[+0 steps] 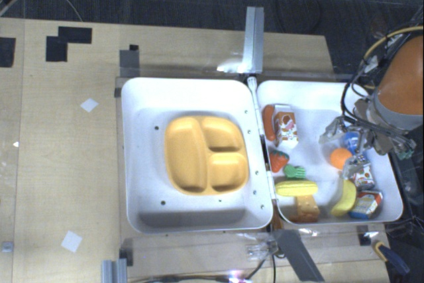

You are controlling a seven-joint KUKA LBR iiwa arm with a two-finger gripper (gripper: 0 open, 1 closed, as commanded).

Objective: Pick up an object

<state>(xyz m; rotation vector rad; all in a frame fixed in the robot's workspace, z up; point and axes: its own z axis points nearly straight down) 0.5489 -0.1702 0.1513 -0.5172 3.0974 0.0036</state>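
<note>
Along the lower edge of the right bin (397,205), nearest the camera, the clutter is thickest: a brown block (306,210), a yellow bar (296,189), a banana (344,199) and a small carton (366,205) lie packed together, touching or nearly so, which leaves little room to come down around any one of them. Just above, a green piece (296,172) and a strawberry (279,160) sit hard against the dividing wall, an awkward edge for a grasp. At mid-right the gripper (354,142) hangs low just beside an orange ball (339,157), apparently the intended pick since bare floor lies to its left; whether the gripper is spread or closed cannot be told, and nothing is seen held. Farther up, a red-and-white carton (283,124) lies by the wall with open floor to its right. The left bin (142,142) holds a yellow divided tray (204,154). Beyond, the tabotop's far edge carries a metal post (254,36).
</note>
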